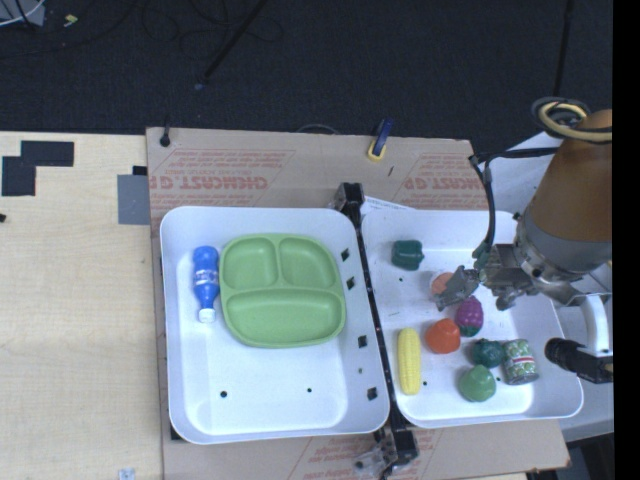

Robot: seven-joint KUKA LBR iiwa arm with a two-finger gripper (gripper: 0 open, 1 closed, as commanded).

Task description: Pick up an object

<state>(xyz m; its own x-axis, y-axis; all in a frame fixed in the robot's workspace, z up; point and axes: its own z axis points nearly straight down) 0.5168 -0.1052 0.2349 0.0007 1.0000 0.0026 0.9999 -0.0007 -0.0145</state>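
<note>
Here, the tool (478,286) hangs low over the right bin (560,403), just above a purple object (469,315) and beside an orange one (443,336). How wide it stands cannot be told from above. Nothing visibly sits in its grasp; corn (409,360) lies lengthwise nearby.

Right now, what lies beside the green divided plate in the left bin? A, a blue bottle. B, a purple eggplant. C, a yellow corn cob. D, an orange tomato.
A: the blue bottle lies along the left side of the green divided plate in the left bin; the corn cob is in the right bin.
</note>
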